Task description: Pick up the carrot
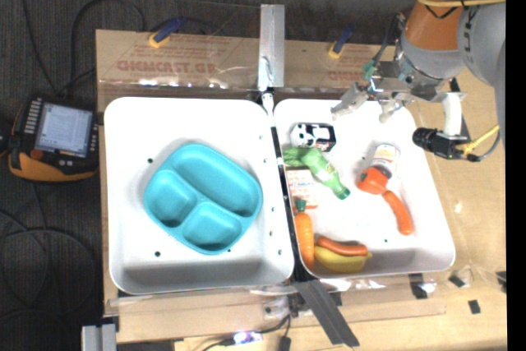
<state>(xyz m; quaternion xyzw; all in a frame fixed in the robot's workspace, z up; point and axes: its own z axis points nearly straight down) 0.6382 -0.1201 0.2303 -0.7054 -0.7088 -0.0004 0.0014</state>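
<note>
the two white bins are sitting side by side on the bench, the left bin (123, 259) holding a blue divided tray (203, 196) and the right bin (436, 247) holding all the food items. the arm (448, 8) is reaching in from the right and hanging over the far right corner of the right bin, with the gripper (371, 101) hovering above the bin's back rim; its two fingers are standing spread apart and nothing is lying between them. the carrot (304, 236) is lying along the left wall of the right bin, toward the near end, its tip just beside a yellow banana (341, 260) and a red-brown sausage-like piece (341, 246) at the near wall. a green bottle (322, 169) is lying just above it, a black-and-white toy (311, 136) further back, and an orange-capped item (376, 177) with an orange curved piece (399, 211) toward the right. judging by this, the task is barely starting: the gripper is well apart from the carrot, so the crossing to the left wall, the descent, the grasp and the lift are all still waiting to be done.
</note>
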